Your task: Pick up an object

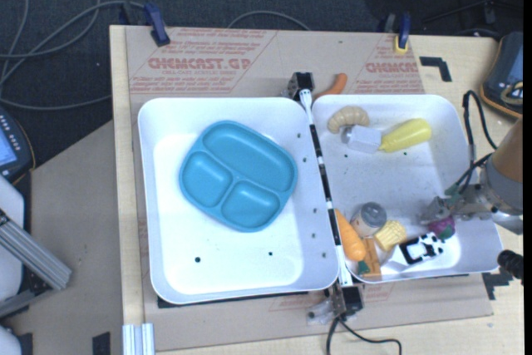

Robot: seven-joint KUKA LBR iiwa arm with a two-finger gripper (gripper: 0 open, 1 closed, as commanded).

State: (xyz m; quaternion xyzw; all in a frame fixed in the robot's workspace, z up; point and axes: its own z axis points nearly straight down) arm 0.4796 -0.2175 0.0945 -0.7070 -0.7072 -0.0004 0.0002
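The right bin (432, 170) holds several small toys. At its far end lie a beige croissant-shaped piece (345, 119), a yellow oblong piece (406, 135) and a small pale block (363, 140). At its near end sit an orange carrot (351, 239), a grey-topped round piece (369, 217), a yellow corn piece (389, 235) and a black-and-white piece (422, 249). My gripper (449, 210) reaches in from the right, low over a purple piece (441, 224) near the bin's right wall. The arm hides part of that piece.
The left bin (166, 245) carries a blue divided plate (238, 175). A small orange item (337, 84) lies on the board just beyond the bins. Blue clamps (155, 23) grip the board's far edge. Cables run along the right side.
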